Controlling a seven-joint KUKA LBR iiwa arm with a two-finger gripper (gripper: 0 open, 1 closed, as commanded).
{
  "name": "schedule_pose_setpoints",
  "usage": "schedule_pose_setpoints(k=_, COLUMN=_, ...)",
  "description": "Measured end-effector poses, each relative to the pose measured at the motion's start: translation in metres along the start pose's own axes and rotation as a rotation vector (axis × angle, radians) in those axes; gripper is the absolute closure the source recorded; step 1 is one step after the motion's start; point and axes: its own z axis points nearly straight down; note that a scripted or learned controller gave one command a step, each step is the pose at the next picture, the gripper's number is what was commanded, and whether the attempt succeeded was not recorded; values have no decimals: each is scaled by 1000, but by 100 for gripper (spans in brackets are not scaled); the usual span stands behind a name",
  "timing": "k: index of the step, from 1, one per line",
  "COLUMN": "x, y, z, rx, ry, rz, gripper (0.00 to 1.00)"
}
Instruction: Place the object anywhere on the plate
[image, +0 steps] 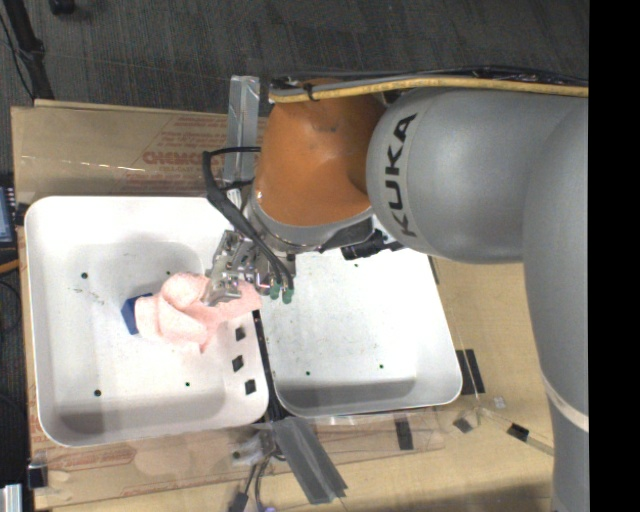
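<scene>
Dark carpet runs along the top of the view, and below it a brown cardboard sheet (120, 150) covers the desk (490, 310) under two shallow white bins set side by side. The task's thing, a soft pink object (185, 310), lies in the left bin (60, 330), toward that bin's right side, near the wall it shares with the other bin. A blue piece (131, 315) shows at the pink object's left end, touching it; whether it is part of the object or a separate thing I cannot tell. My jaws (228, 285) sit right at the pink object's upper right edge, over the left bin beside the dividing wall. The metal parts there blur together, so I cannot tell how wide my jaws stand or whether any of the pink stuff is between them. My orange band (310, 150) and grey arm (480, 160) fill the upper right, covering the far part of the right bin (360, 340). That bin's floor shows white with a few small dark dots. Black tape marks (240, 362) sit along the rim between the two bins.
</scene>
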Motion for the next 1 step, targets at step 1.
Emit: schedule_pose_setpoints(k=1, x=0, y=0, z=0, rx=0, ry=0, rz=0, gripper=0)
